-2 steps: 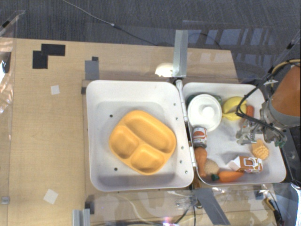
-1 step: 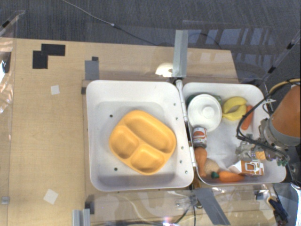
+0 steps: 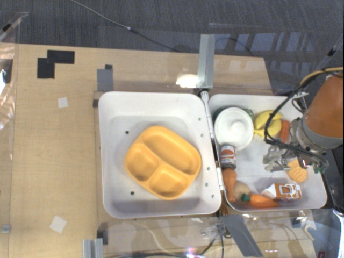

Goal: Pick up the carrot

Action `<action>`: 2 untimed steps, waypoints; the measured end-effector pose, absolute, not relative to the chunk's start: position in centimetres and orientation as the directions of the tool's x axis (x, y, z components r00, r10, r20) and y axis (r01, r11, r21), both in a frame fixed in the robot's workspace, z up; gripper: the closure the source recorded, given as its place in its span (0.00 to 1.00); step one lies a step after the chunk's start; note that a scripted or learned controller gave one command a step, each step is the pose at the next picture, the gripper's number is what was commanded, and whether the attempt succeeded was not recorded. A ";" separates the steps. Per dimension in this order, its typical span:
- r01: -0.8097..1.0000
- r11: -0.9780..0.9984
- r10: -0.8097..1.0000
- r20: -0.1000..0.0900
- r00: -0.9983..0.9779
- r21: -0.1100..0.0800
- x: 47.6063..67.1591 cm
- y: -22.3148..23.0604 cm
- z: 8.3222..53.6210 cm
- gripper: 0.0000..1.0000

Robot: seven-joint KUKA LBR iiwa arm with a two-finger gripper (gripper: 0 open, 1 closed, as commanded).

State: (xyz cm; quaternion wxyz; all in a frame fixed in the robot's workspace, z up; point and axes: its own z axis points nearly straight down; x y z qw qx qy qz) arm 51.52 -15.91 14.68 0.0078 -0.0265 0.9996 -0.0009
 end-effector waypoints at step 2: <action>-0.141 0.990 -0.141 -0.008 -0.990 -0.005 49.8 -20.8 10.9 1.00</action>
